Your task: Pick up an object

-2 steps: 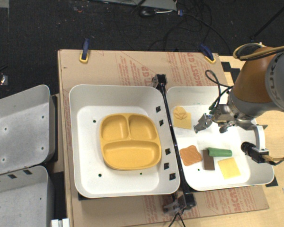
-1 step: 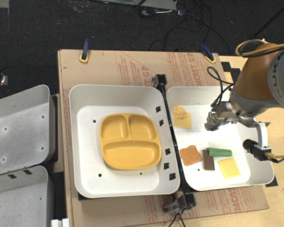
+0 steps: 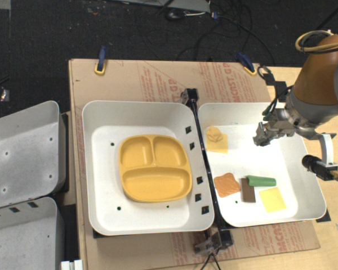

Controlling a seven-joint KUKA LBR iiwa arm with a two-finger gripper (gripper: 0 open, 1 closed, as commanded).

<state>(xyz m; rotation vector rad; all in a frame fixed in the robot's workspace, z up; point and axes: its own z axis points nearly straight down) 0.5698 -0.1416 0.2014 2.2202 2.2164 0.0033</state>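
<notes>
A dark speckled floor [image 3: 34, 32] surrounds the brown board [image 3: 158, 80]; 2 clamps [image 3: 101, 61] grip its far edge; black cables [image 3: 225, 21] trail beyond; grey metal panels [image 3: 22, 151] lie left.

Printed matter: red lettering on the brown board [image 3: 136, 79] under the two bins.
- Back strip, above the bins: several red words, printed upside down from this view and running at slight angles; letters too small and faint to read.
- Front strip, below the right bin [image 3: 308, 170]: a red word near the lower right corner, partly cut off by the bin edge; not legible.

No readable labels, brands or numbers elsewhere.
</notes>
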